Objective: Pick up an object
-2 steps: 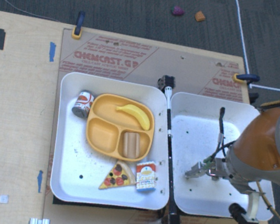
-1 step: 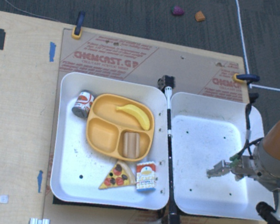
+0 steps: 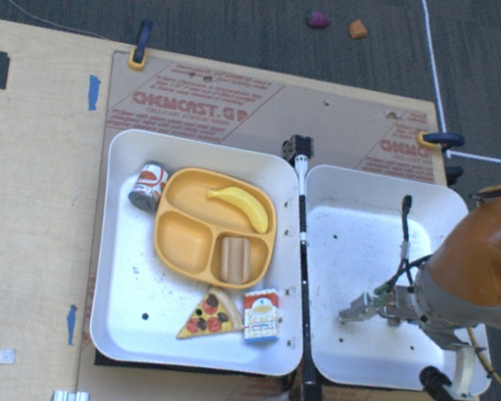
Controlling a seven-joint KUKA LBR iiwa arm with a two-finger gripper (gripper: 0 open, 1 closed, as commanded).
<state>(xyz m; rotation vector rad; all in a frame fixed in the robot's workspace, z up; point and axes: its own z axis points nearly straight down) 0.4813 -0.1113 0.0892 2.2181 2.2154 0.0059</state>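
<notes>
Two white bins sit side by side. Left bin (image 3: 108, 314) holds a yellow divided tray (image 3: 185, 241) with banana (image 3: 242, 205) and sausage (image 3: 235, 259); can (image 3: 147, 185) at ten o'clock, pizza slice (image 3: 210, 316) and carton (image 3: 261, 315) at six. Gripper (image 3: 358, 309) hovers over right bin (image 3: 350, 231), fingers apart, gripping nothing.

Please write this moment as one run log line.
gripper: low in right bin | holding: nothing seen | banana, hot dog: on yellow plate, left bin
</notes>
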